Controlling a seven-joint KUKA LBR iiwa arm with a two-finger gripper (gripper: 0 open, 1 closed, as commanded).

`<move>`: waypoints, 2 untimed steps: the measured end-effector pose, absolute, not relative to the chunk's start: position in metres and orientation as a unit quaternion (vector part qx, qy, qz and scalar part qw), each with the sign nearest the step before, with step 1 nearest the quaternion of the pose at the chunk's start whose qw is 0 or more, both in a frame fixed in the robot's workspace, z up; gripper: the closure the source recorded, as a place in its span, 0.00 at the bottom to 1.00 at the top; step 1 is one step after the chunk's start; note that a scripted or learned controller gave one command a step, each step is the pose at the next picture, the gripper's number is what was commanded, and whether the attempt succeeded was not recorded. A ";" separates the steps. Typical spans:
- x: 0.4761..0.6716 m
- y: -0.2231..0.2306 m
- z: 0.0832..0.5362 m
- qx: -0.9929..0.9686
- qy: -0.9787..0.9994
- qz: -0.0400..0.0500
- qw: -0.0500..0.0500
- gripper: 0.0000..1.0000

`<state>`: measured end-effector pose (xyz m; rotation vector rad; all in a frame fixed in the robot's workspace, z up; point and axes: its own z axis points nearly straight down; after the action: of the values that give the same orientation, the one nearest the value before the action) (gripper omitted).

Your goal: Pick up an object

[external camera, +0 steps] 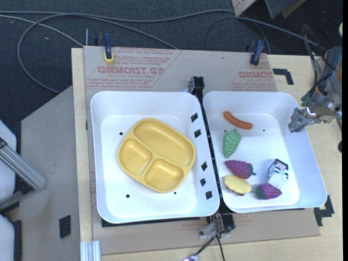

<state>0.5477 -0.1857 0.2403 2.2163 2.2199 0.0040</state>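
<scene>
Toy hot dog (pixel 237 120) lies in the right bin (pixel 304 162); board (pixel 136 69) reads "CHEMCAST GP"; whether the gripper (pixel 296 121) fingers are apart, I cannot tell.

pincer (pixel 298 119) over right bin (pixel 304 145) rim | toy food inside | yellow tray (pixel 156 154) in left bin (pixel 103 145)

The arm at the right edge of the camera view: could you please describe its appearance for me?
What shows of the arm is a pale grey, rounded body with dark cables running along it. At its tip sits the gripper, a small grey metal piece with a boxy silver mount behind it, above the right bin's rim. The picture is too blurred to read any markings.
</scene>
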 end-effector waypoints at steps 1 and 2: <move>0.544 -0.122 0.236 0.705 0.709 0.001 -0.002 1.00; 0.545 -0.072 0.227 0.705 0.709 0.000 -0.002 1.00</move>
<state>0.5449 -0.0723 0.2270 2.2182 2.2299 0.0001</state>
